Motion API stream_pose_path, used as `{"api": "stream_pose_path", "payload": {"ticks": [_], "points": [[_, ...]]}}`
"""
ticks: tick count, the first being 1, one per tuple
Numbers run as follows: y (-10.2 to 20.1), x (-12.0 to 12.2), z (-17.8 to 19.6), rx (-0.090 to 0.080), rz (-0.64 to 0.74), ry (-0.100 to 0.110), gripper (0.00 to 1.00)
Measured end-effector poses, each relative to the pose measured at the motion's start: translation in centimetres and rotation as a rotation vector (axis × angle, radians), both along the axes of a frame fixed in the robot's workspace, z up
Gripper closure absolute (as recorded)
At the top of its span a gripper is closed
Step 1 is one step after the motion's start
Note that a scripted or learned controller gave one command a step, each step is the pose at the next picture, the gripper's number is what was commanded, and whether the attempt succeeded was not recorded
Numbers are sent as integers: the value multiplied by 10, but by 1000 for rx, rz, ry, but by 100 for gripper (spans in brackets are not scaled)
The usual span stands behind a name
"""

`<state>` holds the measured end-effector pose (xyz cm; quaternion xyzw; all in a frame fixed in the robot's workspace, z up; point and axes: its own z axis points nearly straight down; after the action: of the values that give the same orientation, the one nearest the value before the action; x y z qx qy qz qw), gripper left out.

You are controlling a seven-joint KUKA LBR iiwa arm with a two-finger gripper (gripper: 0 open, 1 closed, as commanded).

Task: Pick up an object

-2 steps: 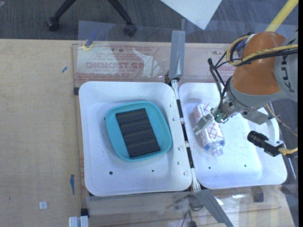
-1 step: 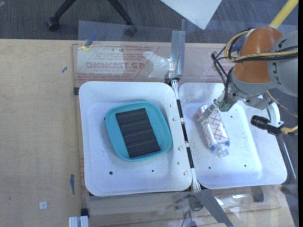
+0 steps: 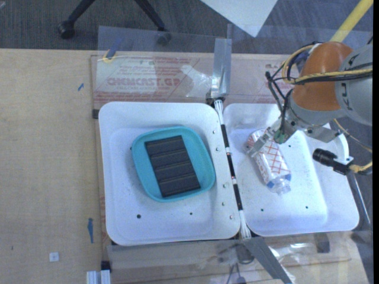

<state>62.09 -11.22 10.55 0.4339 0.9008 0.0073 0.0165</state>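
Whether the gripper (image 3: 278, 136) is spread or closed cannot be told from the camera view, since the wrist covers its tip. That tip sits low over the upper end of a crumpled plastic bottle (image 3: 270, 161) with a red-and-white label, touching it or just above; contact is not clear.

The bottle lies on its side in the right bin (image 3: 308, 209), slanting from near the divider between the two bins down toward the middle of the floor. Its clear neck end points away from the gripper. It rests on the bin floor, not lifted.

Above the gripper the orange band (image 3: 320, 76) and grey arm (image 3: 355, 96) reach in over the right bin's far corner.

Across the divider, the left bin (image 3: 118, 218) holds a teal tray (image 3: 172, 162) with a dark ribbed block (image 3: 172, 165) in it, well apart from the gripper.

As a judgement, the reach to an object looks done or nearly so, with the bottle the likely target. A secure grip and the lift are left.
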Motion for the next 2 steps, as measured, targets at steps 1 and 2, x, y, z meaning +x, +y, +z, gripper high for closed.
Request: {"api": "stream_pose_path", "payload": {"ticks": [1,2], "points": [[-10,27,-1,0,-73,-1,0],[-10,29,11,-2,-72,-9,100]]}}
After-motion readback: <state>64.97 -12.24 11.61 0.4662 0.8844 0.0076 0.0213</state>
